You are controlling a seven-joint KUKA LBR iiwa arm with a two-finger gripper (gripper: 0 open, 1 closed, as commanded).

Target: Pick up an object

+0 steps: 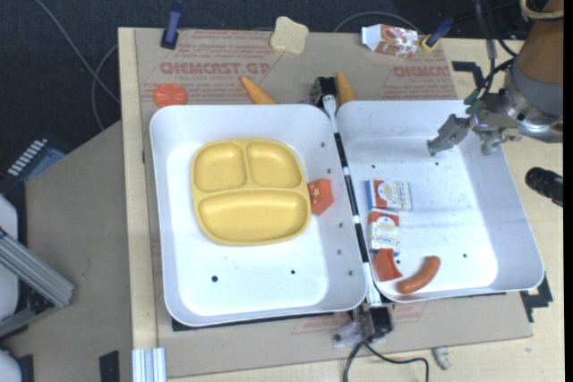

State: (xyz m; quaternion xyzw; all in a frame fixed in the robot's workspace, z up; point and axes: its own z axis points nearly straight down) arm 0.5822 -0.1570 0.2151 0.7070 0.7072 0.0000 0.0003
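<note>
Camera view showed the claw (461, 134) hovering over the upper part of the right bin (501, 219), near its far right corner, with nothing between its fingers (445, 139); they looked spread apart and empty, one pointing down and to the left. Every candidate lay away from it. Below and to the left of the claw sat a small carton (389, 194), then a second carton (385, 233) just beneath that, and lower again a sausage (418, 275) near the bin's front rim, touching or nearly touching the second carton's red end. Farther left, across the divider, the left bin (179, 219) held a yellow tray (249, 191) with a small red piece (320, 195) beside it. Beyond the bins on the tabletop (81, 219) lay a bread slice (288, 35), carrots (257, 90) and a milk carton (389, 38), all well apart from the claw

As a judgement, the task had barely begun: nothing grasped, nothing lifted. What remained was choosing a target, likely the nearest carton, moving down and left over it, descending, clenching and raising it clear
</note>
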